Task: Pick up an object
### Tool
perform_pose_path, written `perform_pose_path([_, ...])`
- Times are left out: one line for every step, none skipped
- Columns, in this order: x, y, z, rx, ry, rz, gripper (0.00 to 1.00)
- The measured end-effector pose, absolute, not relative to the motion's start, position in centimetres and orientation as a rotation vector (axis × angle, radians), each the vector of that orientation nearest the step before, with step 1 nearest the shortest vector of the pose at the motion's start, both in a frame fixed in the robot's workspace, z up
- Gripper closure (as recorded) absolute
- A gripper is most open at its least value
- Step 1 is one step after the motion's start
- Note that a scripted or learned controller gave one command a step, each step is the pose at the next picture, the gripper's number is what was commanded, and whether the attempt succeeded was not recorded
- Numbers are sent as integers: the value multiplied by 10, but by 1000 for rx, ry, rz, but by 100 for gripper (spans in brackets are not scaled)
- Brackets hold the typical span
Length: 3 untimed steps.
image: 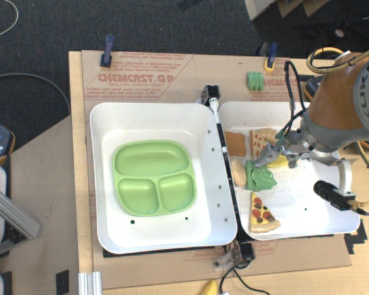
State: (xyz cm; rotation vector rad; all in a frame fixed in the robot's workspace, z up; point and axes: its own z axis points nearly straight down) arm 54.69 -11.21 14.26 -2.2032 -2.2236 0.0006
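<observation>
The tool [265, 157] hangs low in the right bin [307, 223], right over a green leafy toy [260, 178] beside a pizza slice [261, 214]; its grip cannot be told (fingers too small), and a green divided plate [154, 177] fills the left bin [104, 134]

Two white bins [104, 183] sit on a tan board with red lettering. The left bin holds a light-green divided plate [154, 177]. The right bin holds a green leafy toy [260, 178], a yellow pizza slice [262, 214] with red dots, and a brown bread piece [235, 144].
</observation>
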Motion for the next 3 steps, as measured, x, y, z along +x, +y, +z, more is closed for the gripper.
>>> perform_pose_path([557,-95,81,-2216,-2220,3,0])
perform_pose_path([558,-97,95,-2222,-2222,-1,100])
perform_pose_path([517,21,190,-2208,-2236,-16,100])
